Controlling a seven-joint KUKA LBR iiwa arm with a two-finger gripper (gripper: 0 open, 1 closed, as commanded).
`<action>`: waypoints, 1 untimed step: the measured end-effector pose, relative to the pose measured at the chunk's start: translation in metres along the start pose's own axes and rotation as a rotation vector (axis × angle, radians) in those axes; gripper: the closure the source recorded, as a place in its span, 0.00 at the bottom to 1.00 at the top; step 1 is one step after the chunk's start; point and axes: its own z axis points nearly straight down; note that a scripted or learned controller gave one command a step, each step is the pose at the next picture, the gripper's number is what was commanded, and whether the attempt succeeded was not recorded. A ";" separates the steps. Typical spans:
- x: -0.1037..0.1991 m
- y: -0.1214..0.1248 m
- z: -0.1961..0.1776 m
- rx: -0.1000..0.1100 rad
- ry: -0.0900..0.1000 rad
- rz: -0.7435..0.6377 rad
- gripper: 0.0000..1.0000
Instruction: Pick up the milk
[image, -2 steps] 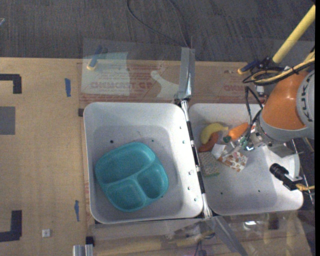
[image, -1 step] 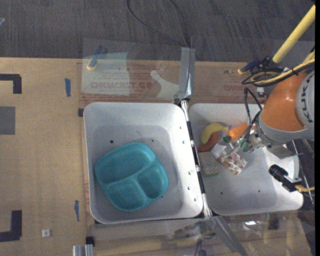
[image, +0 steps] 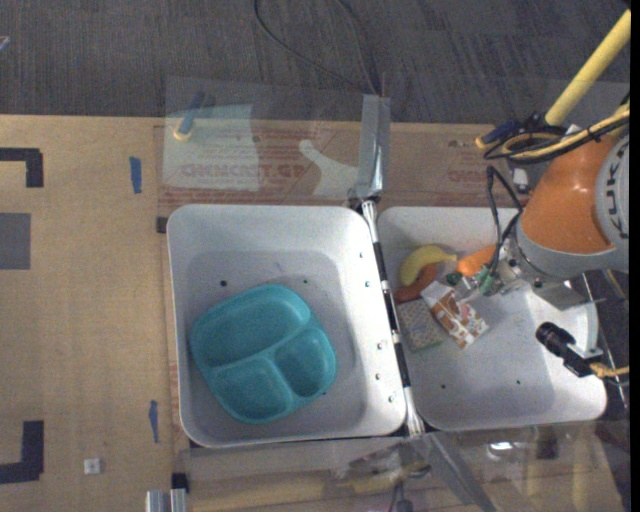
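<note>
Milk (image: 457, 316): tilted carton in the right bin (image: 520, 400), beside the banana (image: 425, 262).
Arm (image: 570, 205): bent over the milk from the right.
Gripper (image: 487, 283): just above the milk; open or closed cannot be told.

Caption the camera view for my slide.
Robot arm over the right bin, near a milk carton, banana and orange; teal divided plate in the left bin.

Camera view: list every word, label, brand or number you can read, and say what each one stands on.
"KU", white letters on the grey arm casing at the right edge; the rest of the word is cut off.
Brown cardboard sheet behind the two white bins: faint reddish print, too blurred to read.
Small printed milk carton in the right white bin: colour graphics, lettering too small to read.
Teal divided plate: no text.
</note>
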 end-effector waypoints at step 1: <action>0.000 0.000 0.000 0.001 -0.001 0.000 0.00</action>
